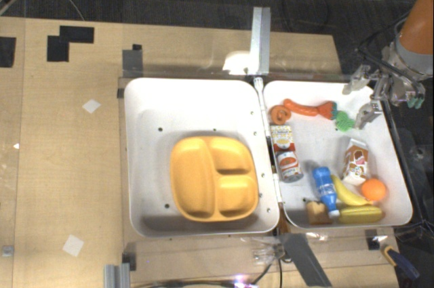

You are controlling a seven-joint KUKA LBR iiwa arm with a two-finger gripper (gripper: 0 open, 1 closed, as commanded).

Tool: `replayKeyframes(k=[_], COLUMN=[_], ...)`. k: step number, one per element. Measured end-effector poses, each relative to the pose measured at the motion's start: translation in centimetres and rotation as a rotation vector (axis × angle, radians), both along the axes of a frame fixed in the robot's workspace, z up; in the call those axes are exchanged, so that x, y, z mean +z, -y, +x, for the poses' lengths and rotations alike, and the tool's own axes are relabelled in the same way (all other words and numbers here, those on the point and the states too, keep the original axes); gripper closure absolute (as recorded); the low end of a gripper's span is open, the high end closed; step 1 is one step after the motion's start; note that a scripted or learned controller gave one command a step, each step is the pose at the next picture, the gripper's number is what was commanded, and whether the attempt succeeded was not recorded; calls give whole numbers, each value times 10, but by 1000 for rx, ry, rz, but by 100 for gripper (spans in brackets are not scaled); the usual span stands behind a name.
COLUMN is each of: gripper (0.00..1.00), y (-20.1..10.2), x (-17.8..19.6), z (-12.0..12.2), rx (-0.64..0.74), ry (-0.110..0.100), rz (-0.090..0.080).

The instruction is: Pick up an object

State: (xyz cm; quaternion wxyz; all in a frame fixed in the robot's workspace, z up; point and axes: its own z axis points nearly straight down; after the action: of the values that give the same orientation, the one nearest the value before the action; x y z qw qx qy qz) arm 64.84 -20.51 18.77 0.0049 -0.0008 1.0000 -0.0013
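The gripper point(363, 98) hangs over the top right corner of the right bin point(401, 179), fingers spread apart with nothing between them. Closest to it are a green toy point(345, 121) and an orange-handled tool point(305, 108) (the two look like they're touching). Further down sit a small carton point(354, 161), an orange point(373, 190), a banana point(354, 202), a blue bottle point(325, 190) and a jar point(289, 165). The left bin point(146, 144) holds a yellow divided tray point(213, 177).
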Motion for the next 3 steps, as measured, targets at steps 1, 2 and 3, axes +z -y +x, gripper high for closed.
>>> replayKeyframes(k=[1,2,3], gripper=[0,0,0], y=[-1,-1,-25], x=[-84,-97,-77], z=[-14,10,-24], rx=[-531,-881,-1046], ry=[-2,0,1], rz=[6,9,10])
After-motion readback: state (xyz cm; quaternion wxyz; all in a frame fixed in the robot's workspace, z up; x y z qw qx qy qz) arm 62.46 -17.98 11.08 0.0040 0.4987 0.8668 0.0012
